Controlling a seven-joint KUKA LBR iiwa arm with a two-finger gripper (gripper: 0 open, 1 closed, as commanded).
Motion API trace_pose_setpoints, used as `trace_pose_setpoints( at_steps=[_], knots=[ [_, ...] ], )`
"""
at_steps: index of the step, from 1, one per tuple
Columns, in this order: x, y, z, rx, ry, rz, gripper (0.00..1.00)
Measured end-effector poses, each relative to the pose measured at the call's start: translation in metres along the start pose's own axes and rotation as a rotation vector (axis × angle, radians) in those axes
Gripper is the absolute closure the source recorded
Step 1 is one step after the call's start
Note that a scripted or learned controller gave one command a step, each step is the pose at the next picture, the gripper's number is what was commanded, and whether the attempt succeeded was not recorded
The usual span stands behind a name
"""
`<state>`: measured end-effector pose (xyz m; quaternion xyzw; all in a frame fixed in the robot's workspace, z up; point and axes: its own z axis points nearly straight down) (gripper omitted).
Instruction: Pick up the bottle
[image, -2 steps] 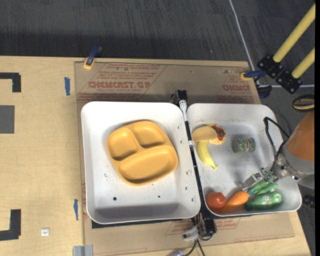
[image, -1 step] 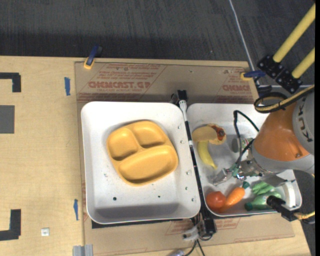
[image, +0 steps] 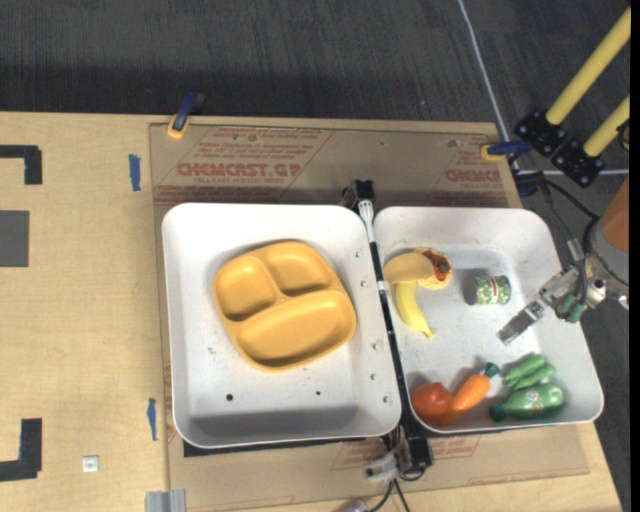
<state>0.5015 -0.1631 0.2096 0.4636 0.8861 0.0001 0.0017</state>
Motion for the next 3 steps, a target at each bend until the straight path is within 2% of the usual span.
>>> trace_pose_setpoints(
  at_steps=[1,2,3],
  knots=[
    [0.019,-0.008,0.122,-0.003,-0.003,-0.119,0.00],
    [0.016,-0.007,0.111,-0.010,-0.015,-0.117,1.00],
    [0.053,0.014,0.121,-0.004,-0.010,-0.343,1.00]
  ],
)
